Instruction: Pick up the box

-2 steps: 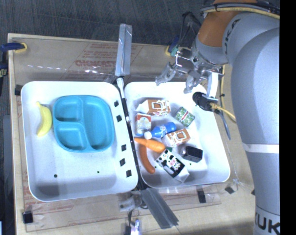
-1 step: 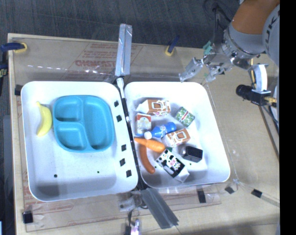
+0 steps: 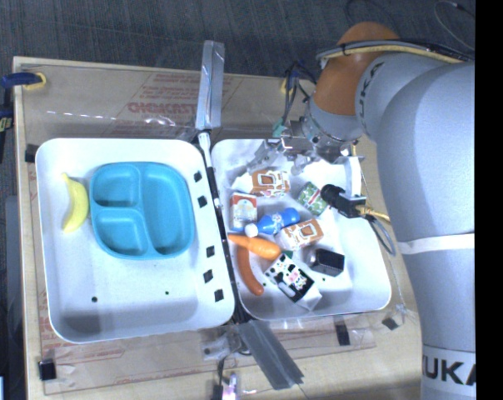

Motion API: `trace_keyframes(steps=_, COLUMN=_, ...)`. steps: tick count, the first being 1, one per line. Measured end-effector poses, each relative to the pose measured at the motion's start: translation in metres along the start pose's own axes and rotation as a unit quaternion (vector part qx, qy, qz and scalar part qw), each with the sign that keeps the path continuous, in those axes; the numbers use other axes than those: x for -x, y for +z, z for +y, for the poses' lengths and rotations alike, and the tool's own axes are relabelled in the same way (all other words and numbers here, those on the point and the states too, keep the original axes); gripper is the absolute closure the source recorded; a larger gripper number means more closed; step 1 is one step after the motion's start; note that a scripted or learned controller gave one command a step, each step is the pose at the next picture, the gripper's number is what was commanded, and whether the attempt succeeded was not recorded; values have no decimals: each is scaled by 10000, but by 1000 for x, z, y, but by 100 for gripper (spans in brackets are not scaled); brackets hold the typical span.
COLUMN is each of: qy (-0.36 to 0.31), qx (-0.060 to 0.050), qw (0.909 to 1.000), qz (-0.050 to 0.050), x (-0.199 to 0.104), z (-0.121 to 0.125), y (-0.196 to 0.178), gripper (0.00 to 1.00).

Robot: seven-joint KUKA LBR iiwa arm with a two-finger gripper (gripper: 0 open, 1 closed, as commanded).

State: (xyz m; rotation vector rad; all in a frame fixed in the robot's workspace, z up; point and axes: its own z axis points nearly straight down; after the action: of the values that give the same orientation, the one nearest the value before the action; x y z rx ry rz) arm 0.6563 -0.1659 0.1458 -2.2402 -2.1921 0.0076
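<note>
At upper right, the gripper (image 3: pixel 286 150) hangs over the right bin (image 3: pixel 364 294); its grip state is unclear. Cartons, a carrot (image 3: pixel 256 246) and the box (image 3: pixel 271 182) crowd beneath.

From my console, both white bins (image 3: pixel 68 307) look like smooth, slightly glossy plastic. The blue divided tray (image 3: pixel 143 208) reads as matt plastic, the banana (image 3: pixel 75 202) as shiny plastic. The small cartons (image 3: pixel 271 182) seem printed cardboard, though the view is too coarse to be sure. The arm's grey shell (image 3: pixel 426 123) has a satin sheen; the bench top (image 3: pixel 160 98) appears to be clear sheet over brown board.
</note>
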Motion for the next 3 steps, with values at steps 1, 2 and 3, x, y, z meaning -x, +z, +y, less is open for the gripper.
trace_keyframes(steps=1, qy=-339, qx=192, qw=9992, qz=-50, x=10, z=-22, y=38, gripper=0)
trace_keyframes(steps=2, qy=-135, qx=203, qw=9997, qz=-67, x=-38, z=-52, y=39, gripper=0)
trace_keyframes(steps=3, qy=-137, qx=218, qw=9996, qz=-90, x=-34, z=-51, y=27, gripper=100)
